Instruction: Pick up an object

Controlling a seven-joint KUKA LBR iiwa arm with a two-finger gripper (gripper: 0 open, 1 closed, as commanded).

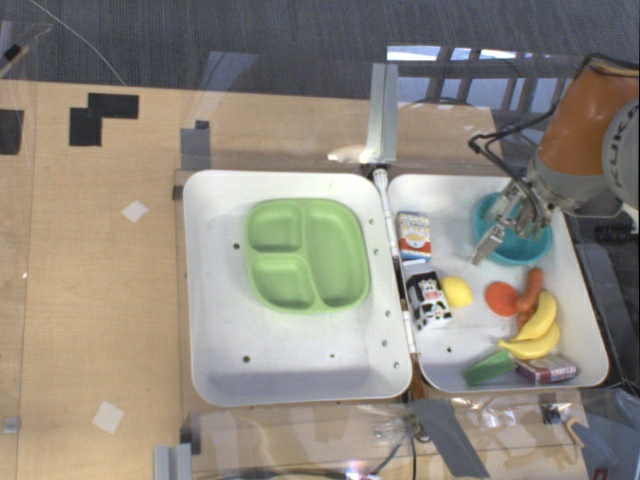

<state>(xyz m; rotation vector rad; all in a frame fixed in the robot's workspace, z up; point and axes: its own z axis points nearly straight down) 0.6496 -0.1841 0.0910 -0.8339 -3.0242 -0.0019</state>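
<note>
Where the grey arm with its orange band reaches in from the right, the claw (497, 230) hangs over the far part of the right bin (590, 313), its thin metal fingers (483, 248) spread apart and released, with nothing between them. Its tips sit over the left rim of a round teal bowl (524, 244), smooth and glossy; whether they touch it I cannot tell. Just nearer lies an orange-red rounded piece (503, 298) beside a slim reddish sausage shape (532, 285), then a curved yellow banana (537, 332), a green wedge (488, 368) and a small purple box (547, 370) along the near wall. Further left, a small yellow lemon-like lump (456, 292) rests against a black-and-white carton (428, 302), with a red-and-white carton (414, 235) farther back. Across the divider, the left bin (215, 298) holds a pale green plastic tray (304, 254) with three rounded compartments. Both shallow white bins stand on a light wooden desk (90, 298).
</note>
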